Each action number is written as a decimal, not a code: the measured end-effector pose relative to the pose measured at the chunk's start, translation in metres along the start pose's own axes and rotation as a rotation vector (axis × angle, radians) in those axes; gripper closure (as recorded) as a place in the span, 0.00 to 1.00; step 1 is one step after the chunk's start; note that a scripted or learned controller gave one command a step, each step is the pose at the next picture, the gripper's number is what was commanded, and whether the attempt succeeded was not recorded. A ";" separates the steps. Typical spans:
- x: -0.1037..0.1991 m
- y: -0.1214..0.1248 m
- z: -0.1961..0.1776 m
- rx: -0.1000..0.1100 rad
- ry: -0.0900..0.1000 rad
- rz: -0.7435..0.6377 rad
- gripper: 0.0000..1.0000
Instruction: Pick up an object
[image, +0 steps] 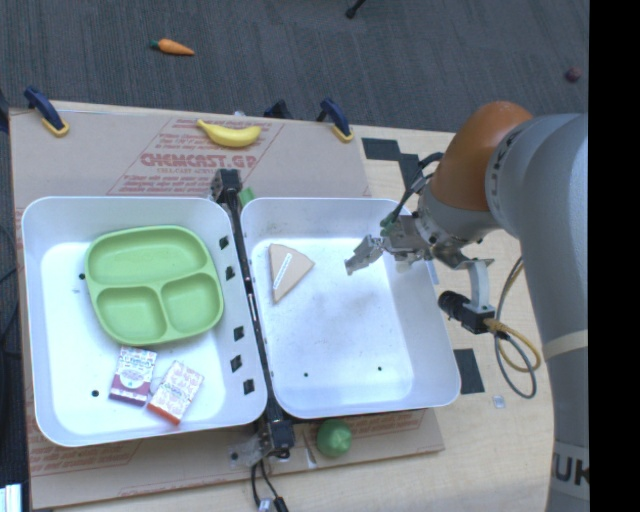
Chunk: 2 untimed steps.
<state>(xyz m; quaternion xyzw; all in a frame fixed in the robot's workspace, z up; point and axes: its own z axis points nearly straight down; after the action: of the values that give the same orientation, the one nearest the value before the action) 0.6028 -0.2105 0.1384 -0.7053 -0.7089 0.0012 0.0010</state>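
Observation:
A tan wedge-shaped sandwich slice (287, 271) lies in the right bin (340, 385), near its upper left corner. My gripper (360, 259) hangs over the same bin's upper right part, a short way to the right of the wedge and apart from it. Nothing shows between its fingers. In the left bin (50, 300) rests a green divided plate (153, 280), with two small snack packets (133, 375) (176, 389) below it.
A yellow banana (230, 131) lies on the cardboard behind the bins. A green ball (334, 437) sits in front of the right bin. An orange carrot (175, 46) lies on the floor far back. Black cables (515, 345) loop at the arm's side.

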 end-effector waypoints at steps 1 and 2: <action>0.000 -0.081 0.047 0.001 0.001 -0.002 0.00; 0.010 -0.009 0.046 -0.002 0.001 -0.001 0.00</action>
<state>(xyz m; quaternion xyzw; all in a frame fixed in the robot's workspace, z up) 0.5932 -0.2009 0.0921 -0.7050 -0.7092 0.0003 0.0007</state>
